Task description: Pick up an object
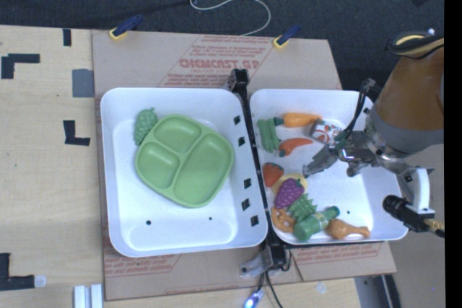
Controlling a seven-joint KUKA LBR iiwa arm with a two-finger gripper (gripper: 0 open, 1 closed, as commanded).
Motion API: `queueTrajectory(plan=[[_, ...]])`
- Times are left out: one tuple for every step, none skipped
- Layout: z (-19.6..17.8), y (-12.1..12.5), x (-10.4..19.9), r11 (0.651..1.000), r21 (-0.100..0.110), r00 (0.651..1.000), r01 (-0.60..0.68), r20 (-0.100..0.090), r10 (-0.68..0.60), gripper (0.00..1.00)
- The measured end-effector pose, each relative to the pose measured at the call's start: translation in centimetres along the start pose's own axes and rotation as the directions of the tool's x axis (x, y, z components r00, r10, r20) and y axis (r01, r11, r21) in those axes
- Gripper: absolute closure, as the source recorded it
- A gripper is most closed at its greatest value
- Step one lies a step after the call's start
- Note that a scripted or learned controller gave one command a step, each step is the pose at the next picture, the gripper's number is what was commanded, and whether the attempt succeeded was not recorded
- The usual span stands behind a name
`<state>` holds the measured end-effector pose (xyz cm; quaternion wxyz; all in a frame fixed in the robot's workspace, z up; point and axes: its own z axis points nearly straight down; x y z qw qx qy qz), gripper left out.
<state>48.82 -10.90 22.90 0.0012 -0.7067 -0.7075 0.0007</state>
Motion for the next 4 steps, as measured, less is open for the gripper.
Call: queueTrajectory(plan=[[4.8, -0.6, 7.2, 1.0, 0.006, 1.0, 0.006, -0.003, -0.006, 0.0], [3.6, -0.5, 6.8, 1.0, 0.003, 1.0, 0.002, 0.0, -0.002, 1.0], [-9.3, -0.3, 10.4, 1.0, -0.016, 1.0, 0.006, -0.001, -0.006, 1.0], [-21.8, -0.4, 17.2, 1.0, -0.017, 1.0, 0.01, -0.003, -0.01, 1.0]])
